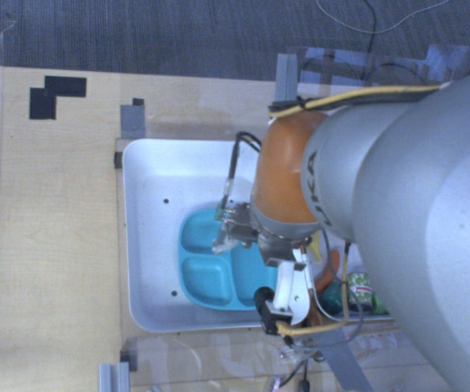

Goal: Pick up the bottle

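Note:
My gripper (228, 233) hangs over the left bin (149, 219), just above the upper right part of a blue divided tray (206, 272) that lies in it. The arm's orange band (284, 178) and grey body cover most of the right bin. In a gap under the arm, a small object with a green and white label (360, 292) lies in the right bin; it may be the bottle, but most of it is hidden. It is well to the right of the gripper and apart from it.
An orange item (329, 269) peeks out beside the green-labelled object. A black and white unit with a yellow cable (288, 296) hangs from the wrist over the bins' shared wall. Wooden bench (47, 243) surrounds the bins.

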